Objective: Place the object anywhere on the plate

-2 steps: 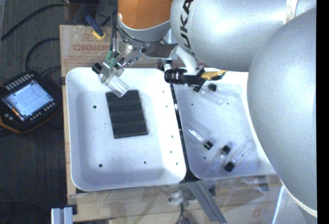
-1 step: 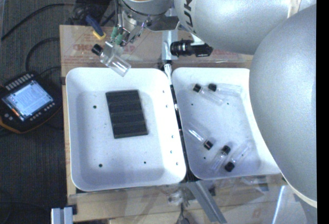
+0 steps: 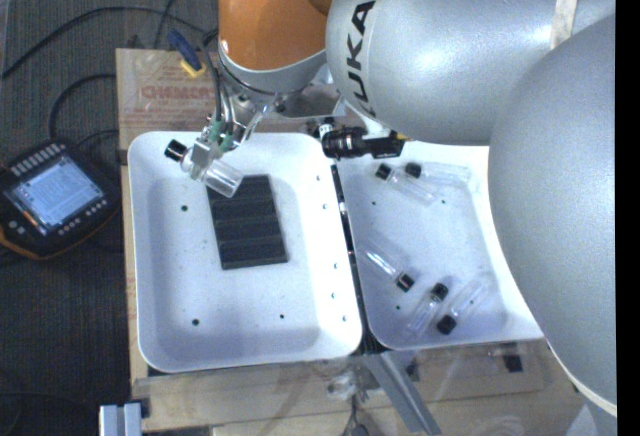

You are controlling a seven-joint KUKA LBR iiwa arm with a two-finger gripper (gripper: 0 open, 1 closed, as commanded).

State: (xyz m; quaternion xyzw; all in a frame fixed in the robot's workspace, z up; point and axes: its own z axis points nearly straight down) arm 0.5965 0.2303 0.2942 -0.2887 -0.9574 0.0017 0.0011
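Vial over the plate's upper corner, ready to set down

My pincer (image 3: 213, 146) is closed on a clear vial (image 3: 208, 165) with a black cap, hanging at the dark plate's (image 3: 250, 224) eleven o'clock corner in the left bin (image 3: 160, 324). I judge it best to drift toward five o'clock, lower until the vial lies flat mid-plate, then let go gently so it cannot roll off

Plate (image 3: 250, 222) in left bin (image 3: 160, 324); vials (image 3: 425, 299) in right bin (image 3: 480, 224)
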